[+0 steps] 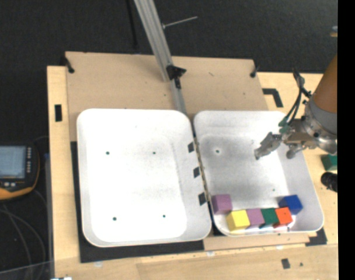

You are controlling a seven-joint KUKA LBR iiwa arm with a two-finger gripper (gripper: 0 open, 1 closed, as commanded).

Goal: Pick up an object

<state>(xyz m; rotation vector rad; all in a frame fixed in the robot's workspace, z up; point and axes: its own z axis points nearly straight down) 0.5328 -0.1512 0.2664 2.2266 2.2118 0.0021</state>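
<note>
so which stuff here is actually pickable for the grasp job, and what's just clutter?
For the job:
- purple block
- yellow block
- second purple block
- green block
- orange block
- blue block
- right bin holding them
- gripper, above that bin

Just lying about:
- left bin
- handheld pendant off the bench
- metal pole

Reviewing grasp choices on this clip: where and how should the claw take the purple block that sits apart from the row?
Probably from straight above, closing on the purple block's left and right faces. Its far side faces open bin floor, but the yellow block crowds its near-right corner, and the right bin's left wall is close, so room looks tight.
</note>
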